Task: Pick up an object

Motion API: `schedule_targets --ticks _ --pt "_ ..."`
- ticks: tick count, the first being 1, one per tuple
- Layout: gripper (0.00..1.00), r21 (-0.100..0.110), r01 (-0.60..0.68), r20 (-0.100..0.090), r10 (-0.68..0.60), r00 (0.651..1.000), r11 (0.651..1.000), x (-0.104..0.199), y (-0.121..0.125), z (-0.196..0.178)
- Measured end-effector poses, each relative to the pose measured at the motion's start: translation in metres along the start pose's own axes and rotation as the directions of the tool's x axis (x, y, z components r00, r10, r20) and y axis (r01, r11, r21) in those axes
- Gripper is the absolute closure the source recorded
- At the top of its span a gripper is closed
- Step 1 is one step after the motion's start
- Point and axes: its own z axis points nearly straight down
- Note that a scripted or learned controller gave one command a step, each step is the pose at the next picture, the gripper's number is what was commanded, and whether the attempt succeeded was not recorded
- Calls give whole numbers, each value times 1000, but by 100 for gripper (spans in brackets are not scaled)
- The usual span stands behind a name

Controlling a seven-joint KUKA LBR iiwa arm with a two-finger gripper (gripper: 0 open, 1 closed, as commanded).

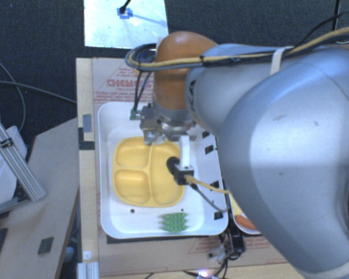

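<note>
1. The grey arm [279,156], with its orange band [177,68] above the wrist, reaches in from the right and covers most of the right side of the view, including nearly all of the right-hand bin.
2. The pincer [163,135] hangs over the left white bin [107,173], at the upper edge of a yellow divided plate [141,176]. Whether it is wide or narrow I cannot tell; the wrist body hides that part.
3. A black fitting [179,172] with a yellowish cable [206,186] sits over the plate's right rim, and thin dark cables trail down from it toward the bin's lower right corner.
4. Counted in the left bin: one yellow plate with three compartments, lying flat in the middle; one small green ridged object [174,221] near the bin's lower wall, just below the plate and apart from it.
5. An orange-and-white shape [244,221] peeks out beneath the arm at the right; what it is cannot be made out.
6. The plate lies close to the bin's left wall, with a bare white strip along the lower wall on either side of the green object.
7. The bin rests on printed cardboard [113,80] on the tabletop [52,173]; a pale sheet [125,13] lies beyond the upper edge, and metal bars [14,156] lean at the far left.
</note>
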Motion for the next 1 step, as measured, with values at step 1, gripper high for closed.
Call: schedule_targets --ticks 1 --pt "100 -12 -6 -1 6 1000 1000 -12 -47 52"
